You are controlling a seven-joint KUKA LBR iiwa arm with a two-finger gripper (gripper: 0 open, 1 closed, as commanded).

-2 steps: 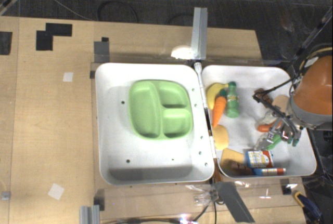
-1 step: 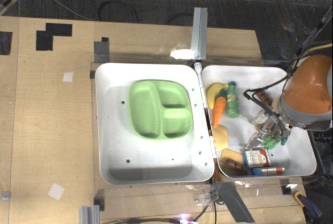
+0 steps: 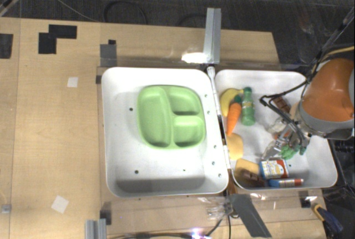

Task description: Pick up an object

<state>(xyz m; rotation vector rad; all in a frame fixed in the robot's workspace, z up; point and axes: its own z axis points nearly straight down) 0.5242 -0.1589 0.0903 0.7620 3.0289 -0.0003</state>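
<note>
The right bin holds several small objects. A yellow banana, an orange carrot and a green bottle lie at its left side. A pale yellow piece and a tan bread-like item sit nearer the front. A red, white and blue can and a red marker lie at the front. My gripper hangs low in the right half of this bin, just above the can, next to a small green item. The arm's orange band is above it.
The left bin holds a green divided tray. A brown item lies behind the gripper. A metal post stands behind the wall between the bins. Black cables loop beside the wrist.
</note>
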